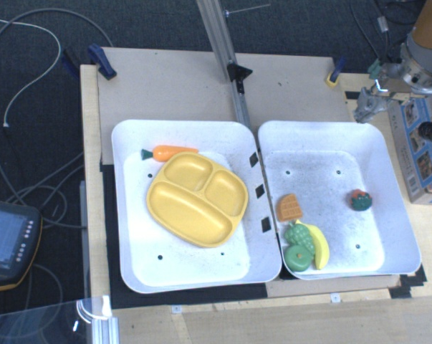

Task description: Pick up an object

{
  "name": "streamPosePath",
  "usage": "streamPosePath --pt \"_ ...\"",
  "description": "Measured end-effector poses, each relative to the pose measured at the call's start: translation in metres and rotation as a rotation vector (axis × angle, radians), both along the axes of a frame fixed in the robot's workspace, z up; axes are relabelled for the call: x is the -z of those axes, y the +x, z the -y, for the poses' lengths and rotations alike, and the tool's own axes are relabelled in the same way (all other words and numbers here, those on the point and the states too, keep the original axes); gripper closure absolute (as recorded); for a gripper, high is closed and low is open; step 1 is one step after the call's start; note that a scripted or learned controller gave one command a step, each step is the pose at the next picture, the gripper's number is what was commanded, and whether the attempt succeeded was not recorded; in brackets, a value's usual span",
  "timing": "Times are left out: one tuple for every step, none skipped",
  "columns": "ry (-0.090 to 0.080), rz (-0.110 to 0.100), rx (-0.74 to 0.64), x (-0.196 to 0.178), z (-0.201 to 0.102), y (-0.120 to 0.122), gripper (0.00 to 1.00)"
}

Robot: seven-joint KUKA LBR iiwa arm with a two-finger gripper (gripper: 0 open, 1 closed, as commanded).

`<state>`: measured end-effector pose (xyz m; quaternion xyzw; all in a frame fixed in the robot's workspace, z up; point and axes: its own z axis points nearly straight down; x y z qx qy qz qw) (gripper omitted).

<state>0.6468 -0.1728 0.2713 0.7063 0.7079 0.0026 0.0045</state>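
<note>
Objects for picking lie in the right white plastic bin: a small red-and-green strawberry toy near its right wall, and a huddle at the front-left corner, where a tan waffle-patterned biscuit toy, a green grape cluster, a yellow banana and a green apple sit close together or touching. My gripper hangs at the top right, above the bench just outside that bin's far corner; I cannot tell its state. The strawberry lies nearest, toward the camera from me, alone on bare speckled floor with room all round. The left white bin holds a yellow divided plastic plate and an orange carrot toy.
</note>
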Motion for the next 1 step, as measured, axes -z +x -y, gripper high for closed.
streamPosePath --pt "0.001 -0.004 0.001 -0.0179 -0.0001 0.0011 1.0"
